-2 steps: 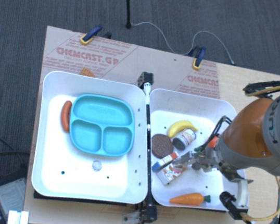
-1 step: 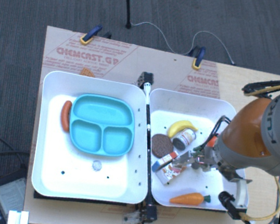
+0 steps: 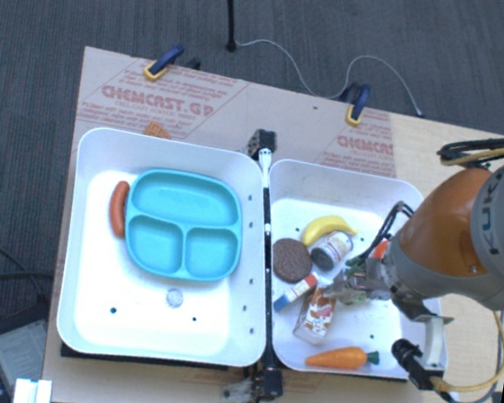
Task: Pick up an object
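The gripper point(image 3: 350, 283) sits low in the right bin point(image 3: 405, 194), in the middle of the clutter there, and from where I stand I cannot make out how it is set or whether it has anything. Right around it lie the things it might take: a small silver can point(image 3: 331, 249) just up and to its left, with a yellow banana point(image 3: 327, 227) curled behind the can toward the bin's far wall. A small red-and-white carton point(image 3: 316, 315) lies just below the gripper, tilted, and past that an orange carrot point(image 3: 338, 357) with a green tip rests along the bin's near edge. Over by the bin's left wall there is a round dark brown cookie point(image 3: 291, 260), and beside it a slim marker point(image 3: 295, 293) with a blue end lying slantwise.

The arm point(image 3: 459, 238), grey with its orange band, comes in over the right wall of that bin and covers that side.

The left bin point(image 3: 73, 310) holds a light blue divided plate point(image 3: 184, 225) near its middle, set a little toward the far wall. A red sausage point(image 3: 119, 207) lies along the plate's left side, just beside it. A small pale round thing point(image 3: 174, 298) sits below the plate on the bin floor.

Both bins stand side by side on a brown board point(image 3: 201, 102) with red lettering, and two clamps point(image 3: 164, 60) grip its far edge.
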